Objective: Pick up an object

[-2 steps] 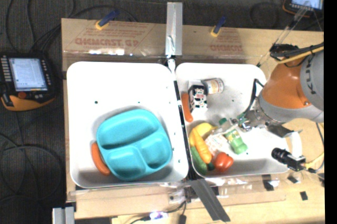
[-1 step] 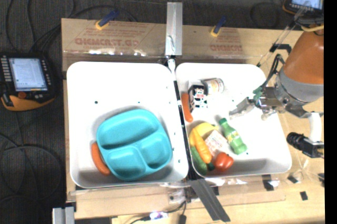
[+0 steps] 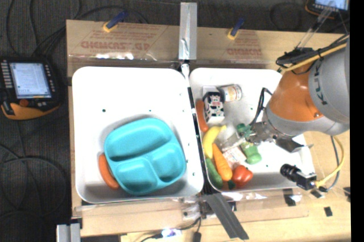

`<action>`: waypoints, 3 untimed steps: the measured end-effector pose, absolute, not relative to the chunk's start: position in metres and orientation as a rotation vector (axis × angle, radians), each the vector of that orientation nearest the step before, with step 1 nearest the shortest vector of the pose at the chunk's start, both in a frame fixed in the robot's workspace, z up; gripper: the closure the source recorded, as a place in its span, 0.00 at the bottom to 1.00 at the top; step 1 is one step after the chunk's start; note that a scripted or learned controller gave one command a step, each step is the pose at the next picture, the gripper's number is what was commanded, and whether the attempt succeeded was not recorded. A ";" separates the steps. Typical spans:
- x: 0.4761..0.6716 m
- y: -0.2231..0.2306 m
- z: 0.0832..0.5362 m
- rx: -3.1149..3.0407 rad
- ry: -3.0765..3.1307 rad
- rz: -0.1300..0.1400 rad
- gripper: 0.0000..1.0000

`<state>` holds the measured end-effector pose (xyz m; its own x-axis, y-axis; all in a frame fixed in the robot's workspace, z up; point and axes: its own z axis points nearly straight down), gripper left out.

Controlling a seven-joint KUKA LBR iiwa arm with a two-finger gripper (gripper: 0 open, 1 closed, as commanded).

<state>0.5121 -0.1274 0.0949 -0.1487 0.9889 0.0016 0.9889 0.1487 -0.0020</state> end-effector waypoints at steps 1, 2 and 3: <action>0.490 -0.151 0.089 -1.932 -2.495 -0.015 0.00; 0.491 -0.151 0.098 -1.939 -2.493 -0.015 1.00; 0.483 -0.115 0.189 -2.066 -2.362 0.007 1.00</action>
